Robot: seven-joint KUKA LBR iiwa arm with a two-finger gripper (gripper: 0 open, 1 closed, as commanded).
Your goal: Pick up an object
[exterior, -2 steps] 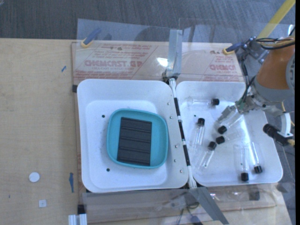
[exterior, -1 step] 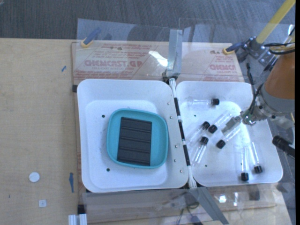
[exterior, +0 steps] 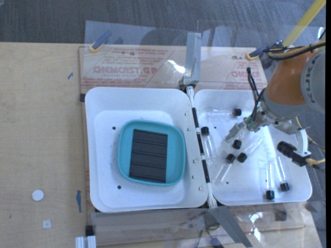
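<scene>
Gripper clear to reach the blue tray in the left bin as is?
Probably yes. The gripper sits low in the right bin among clear tubes; the blue tray lies uncovered, with just the bins' shared rim between.

Two shallow white bins sit side by side on the tabletop (exterior: 41, 112). The left bin (exterior: 98, 107) carries a teal square dish (exterior: 124, 138) with a dark ribbed block (exterior: 149, 155) lying inside it. The right bin (exterior: 300, 187) holds several clear tubes with black caps (exterior: 235, 158), scattered from its centre toward 5 o'clock. The grey arm with its orange band (exterior: 284, 84) enters from 3 o'clock, and its tool (exterior: 239, 132) hangs low over the tubes near the bin's centre.
</scene>
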